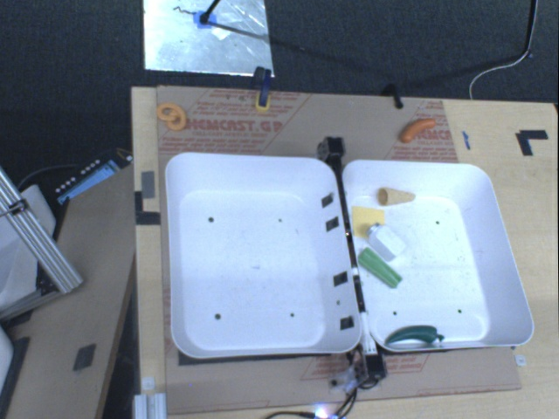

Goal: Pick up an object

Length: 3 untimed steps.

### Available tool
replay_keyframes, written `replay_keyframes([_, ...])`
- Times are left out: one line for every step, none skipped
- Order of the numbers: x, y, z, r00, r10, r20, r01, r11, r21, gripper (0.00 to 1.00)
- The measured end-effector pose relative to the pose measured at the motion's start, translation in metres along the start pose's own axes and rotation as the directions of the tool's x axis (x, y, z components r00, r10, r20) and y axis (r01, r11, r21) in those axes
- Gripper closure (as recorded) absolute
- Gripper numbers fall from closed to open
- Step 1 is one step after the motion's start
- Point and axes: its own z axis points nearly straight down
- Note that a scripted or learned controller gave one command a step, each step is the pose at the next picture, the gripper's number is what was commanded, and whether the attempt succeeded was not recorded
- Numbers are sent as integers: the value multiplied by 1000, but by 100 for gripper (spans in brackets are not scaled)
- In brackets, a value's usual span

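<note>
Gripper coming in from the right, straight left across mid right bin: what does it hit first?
Probably the white block, with the green piece just below it in view. If it comes in low, the right bin rim comes first. Height is unclear.

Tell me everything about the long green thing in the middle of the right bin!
The flat, light green oblong block looks like smooth plastic, maybe toy food. It lies flat and slanted on the floor of the right white bin, near the bin's left wall. Its upper end touches, or nearly touches, a small pale grey-white block, which sits against a yellow wedge. Its exact shape is too small to tell.
</note>
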Motion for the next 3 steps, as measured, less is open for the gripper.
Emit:
replay_keyframes([-25,63,1,1000,-3,3,3,1000,-3,100])
replay_keyframes([63,-11,-1,1000,-13,-2,13,1000,-2,100])
replay_keyframes([-32,52,1,1000,2,5,-2,1000,-2,100])
